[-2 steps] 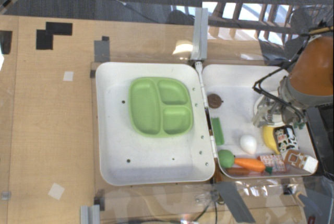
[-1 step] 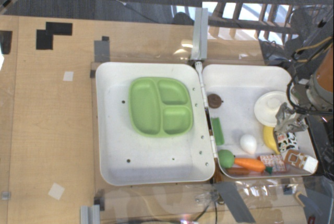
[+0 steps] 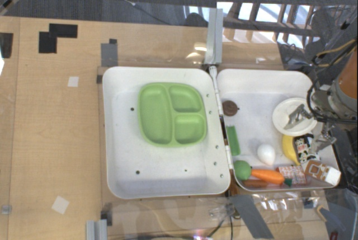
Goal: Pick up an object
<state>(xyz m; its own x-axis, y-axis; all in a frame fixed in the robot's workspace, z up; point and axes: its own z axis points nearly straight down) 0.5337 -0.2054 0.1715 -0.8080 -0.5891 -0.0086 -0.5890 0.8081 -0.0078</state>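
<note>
The nearest candidates lie at the right of the frame in the right bin (image 3: 246, 85): a white dish (image 3: 286, 117), a banana (image 3: 289, 149) just below it, and a white egg (image 3: 265, 153) further left. The end effector (image 3: 300, 116) hangs over the dish with fingers parted and nothing between them. Best to descend squarely on one item, clear of its neighbours.

Wooden bench (image 3: 50, 138), two white bins side by side: left bin (image 3: 120, 177), right bin (image 3: 254, 88)
</note>
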